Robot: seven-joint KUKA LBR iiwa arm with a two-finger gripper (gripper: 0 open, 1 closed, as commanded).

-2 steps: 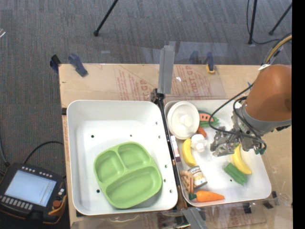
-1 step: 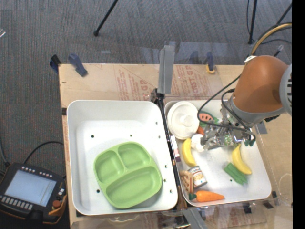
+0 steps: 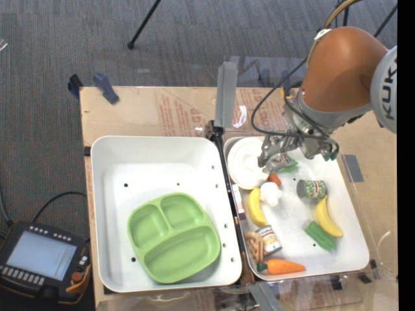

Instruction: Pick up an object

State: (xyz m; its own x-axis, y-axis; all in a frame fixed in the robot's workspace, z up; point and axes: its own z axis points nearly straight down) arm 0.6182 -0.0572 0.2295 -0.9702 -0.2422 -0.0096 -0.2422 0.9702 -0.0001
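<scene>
A light green divided plate lies in the white left bin. The white right bin holds two yellow bananas, an orange carrot and a white plate.

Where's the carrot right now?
The carrot lies in the right bin, against its near edge, just below the small can and left of the green pepper.

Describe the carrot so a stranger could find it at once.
Look in the right-hand bin, the one crowded with toy food, and go to its near edge. The carrot lies flat there, just below a small labelled can. It is the only orange, tapered piece, with a green tuft at one end.
</scene>
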